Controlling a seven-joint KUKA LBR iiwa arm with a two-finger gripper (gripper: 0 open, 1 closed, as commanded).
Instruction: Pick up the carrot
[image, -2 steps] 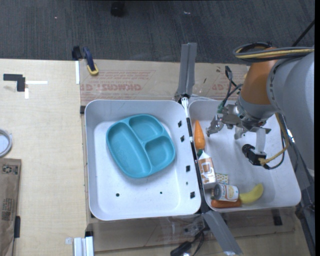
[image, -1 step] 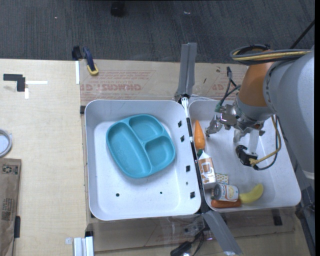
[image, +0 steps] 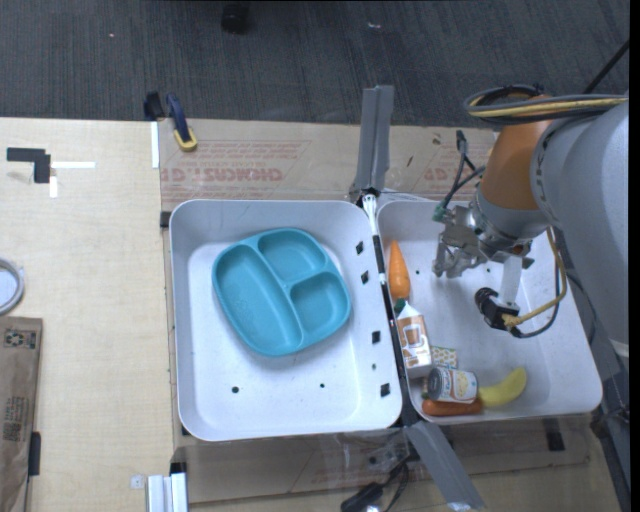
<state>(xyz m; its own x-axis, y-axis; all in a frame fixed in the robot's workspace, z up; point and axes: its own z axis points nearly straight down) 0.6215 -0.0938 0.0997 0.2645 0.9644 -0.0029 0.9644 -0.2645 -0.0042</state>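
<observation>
The carrot (image: 398, 268) lies at nine o'clock in the right bin (image: 560, 392), against its left wall; the gripper (image: 452, 262) hangs just beside it at three o'clock, holding nothing, fingers apparently parted; I'd centre over the carrot, then descend. The left bin (image: 200, 400) holds a plate (image: 281, 290); a carton (image: 412, 338), can (image: 450, 383) and banana (image: 505, 387) sit at six o'clock.

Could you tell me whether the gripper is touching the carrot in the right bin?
Apart. The camera view shows bare white bin floor between the gripper and the carrot, which lies against the bin's left wall.
</observation>
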